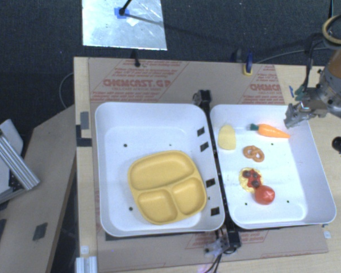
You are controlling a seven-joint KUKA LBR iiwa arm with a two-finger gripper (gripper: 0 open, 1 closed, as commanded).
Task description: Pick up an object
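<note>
Carrot (271, 131) was the likely target: it lay flat in the right bin (321, 195) near the 1 o'clock corner, green end toward 9, tip toward 3. Claw (296, 116) hung just beside that tip, at the bin's 2 o'clock rim, nothing between its fingers. Couldn't tell whether it was spread or clenched; too small and blurred at that angle. My read: approach stage, no grasp made yet.

Rest of the right bin, going outward from the carrot:
- pale yellow piece (227, 137) at about 10 o'clock in the bin, by the divider
- pretzel (253, 153) near centre, well apart from the carrot
- small pizza-like disc (250, 178) at about 6, with a tomato (264, 195) just beside it, possibly touching

Items were loosely scattered, none stacked, so probably dropped in at random for pick trials. The carrot had open floor on its 6 o'clock side but sat near the far wall, which I'd guess left a tight descent there.

Left bin (111, 152) held a yellow three-compartment tray (167, 185), slightly rotated, nothing in it; probably the drop target.

Both bins sat side by side, clipped along the shared edge, on a cardboard sheet (159, 81) printed CHEMCAST, over the wood bench (51, 169). Dark carpet at 12 o'clock with a shiny foil-like square (124, 16). Aluminium extrusion (8, 158) at 9 o'clock. Cables ran at 12 and 6.
</note>
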